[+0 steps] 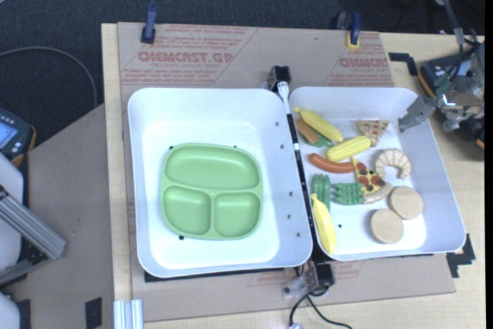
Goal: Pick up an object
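Approach step. Claw (pixel 408 118) at right bin's (pixel 443 189) far right edge, open or closed: cannot tell. Toy food, including corn cob (pixel 348 148), lies in right bin. Next: descend over one item, grip.

The gripper (pixel 416 113) sits at the right of the camera view, its grey fingers (pixel 410 116) angled down and to the left. Behind it, the wrist (pixel 458 92) is a cluster of dark parts and cabling that runs off the right edge. Nothing shows between the fingers.
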`<action>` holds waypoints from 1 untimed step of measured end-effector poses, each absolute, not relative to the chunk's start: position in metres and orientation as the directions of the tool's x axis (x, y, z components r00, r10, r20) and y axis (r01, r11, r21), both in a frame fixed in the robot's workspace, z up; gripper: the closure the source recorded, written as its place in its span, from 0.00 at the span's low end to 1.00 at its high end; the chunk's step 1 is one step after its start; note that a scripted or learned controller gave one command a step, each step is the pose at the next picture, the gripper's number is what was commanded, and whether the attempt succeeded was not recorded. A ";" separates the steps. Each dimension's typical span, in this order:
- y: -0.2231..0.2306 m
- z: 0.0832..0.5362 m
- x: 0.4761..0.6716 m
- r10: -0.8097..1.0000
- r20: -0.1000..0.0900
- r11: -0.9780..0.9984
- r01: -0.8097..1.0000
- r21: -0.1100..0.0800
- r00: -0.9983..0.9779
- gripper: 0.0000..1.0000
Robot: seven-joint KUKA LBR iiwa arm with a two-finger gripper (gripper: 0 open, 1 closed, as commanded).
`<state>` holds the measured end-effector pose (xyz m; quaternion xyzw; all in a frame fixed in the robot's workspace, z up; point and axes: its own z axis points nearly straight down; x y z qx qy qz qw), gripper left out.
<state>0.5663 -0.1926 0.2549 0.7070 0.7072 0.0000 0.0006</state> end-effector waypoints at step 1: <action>-0.193 0.266 0.567 1.000 -0.002 0.002 1.000 0.004 -0.002 1.00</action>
